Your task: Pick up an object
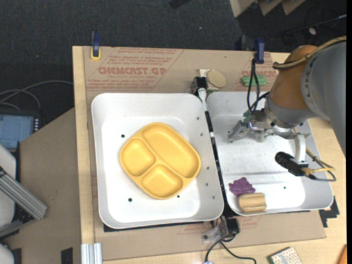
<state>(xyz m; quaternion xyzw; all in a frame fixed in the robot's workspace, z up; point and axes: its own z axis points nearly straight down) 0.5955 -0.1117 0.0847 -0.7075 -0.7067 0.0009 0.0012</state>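
Observation:
My gripper [247, 135] hangs over the upper middle of the right bin [258, 172], with its metal fingers spread open and nothing between them. A small purple object [241, 187] lies on the bin floor near the front left corner. A tan, bread-like block [252, 202] rests just in front of it, against the front rim. Both are well below the gripper in the view and apart from it. A yellow plate [159, 159] with three compartments sits in the middle of the left bin [110, 120].
The grey arm with its orange band [291, 87] covers the right bin's upper right part. A black piece with cables [290, 163] sticks out over that bin's right side. A divider [212, 147] separates the bins. Clamps and small fittings stand along the cardboard-covered back edge [209, 81].

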